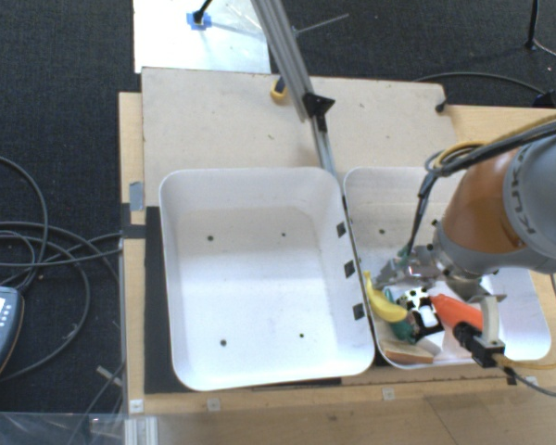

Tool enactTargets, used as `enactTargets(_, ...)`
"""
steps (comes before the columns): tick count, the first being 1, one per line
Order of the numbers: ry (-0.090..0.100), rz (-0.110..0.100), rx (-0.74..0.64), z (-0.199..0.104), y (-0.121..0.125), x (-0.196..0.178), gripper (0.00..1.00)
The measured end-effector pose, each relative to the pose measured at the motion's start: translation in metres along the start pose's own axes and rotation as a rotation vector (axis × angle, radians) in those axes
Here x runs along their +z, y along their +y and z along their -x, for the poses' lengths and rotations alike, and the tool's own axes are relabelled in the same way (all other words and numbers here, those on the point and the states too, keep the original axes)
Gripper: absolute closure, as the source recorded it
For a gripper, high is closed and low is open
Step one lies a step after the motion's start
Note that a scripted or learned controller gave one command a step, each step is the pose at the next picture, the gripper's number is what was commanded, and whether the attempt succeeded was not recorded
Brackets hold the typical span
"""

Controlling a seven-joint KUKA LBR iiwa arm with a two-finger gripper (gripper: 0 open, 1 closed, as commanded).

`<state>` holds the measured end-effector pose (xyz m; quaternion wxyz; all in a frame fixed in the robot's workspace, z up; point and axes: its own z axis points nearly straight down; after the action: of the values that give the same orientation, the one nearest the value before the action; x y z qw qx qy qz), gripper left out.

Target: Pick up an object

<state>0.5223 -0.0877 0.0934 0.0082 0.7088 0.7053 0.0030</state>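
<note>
A: Objects?
B: Clustered in front corner of right bin (375,188), against divider. Yellow banana (385,305) nearest divider; orange piece (459,311) just beside; black-and-white item (421,312) between them; brown-edged flat piece (413,356) at front rim. All resting on bin floor, by appearance.

A: Progress?
B: Judged early to middle. Nothing lifted. Pick not yet done; grasp and raise both outstanding.

A: Gripper?
B: Gripper (403,269) low in right bin, just above and behind banana. Near pile; contact not confirmable. Opening not readable: tip small, partly masked by wrist, blurred against clutter. Nothing seen between fingers. Cannot tell, open or closed.

A: Arm?
B: Arm (500,207) in from right, orange band over bin's rear half, hiding part of floor.

A: Left bin?
B: Left bin (181,193) white, shallow, bare floor with small dark dots. No bearing on pick.

A: Risk?
B: Tight pile against wall; likely finger fouling on divider or neighbour items. Judgement only.
</note>
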Motion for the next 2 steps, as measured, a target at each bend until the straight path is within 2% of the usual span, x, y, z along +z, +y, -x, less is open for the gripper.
enactTargets(1,-0.002,0.004,0.0,0.001,0.001,-0.013,1.0)
enactTargets(2,0.007,-0.01,-0.01,-0.003,0.009,-0.058,1.0)
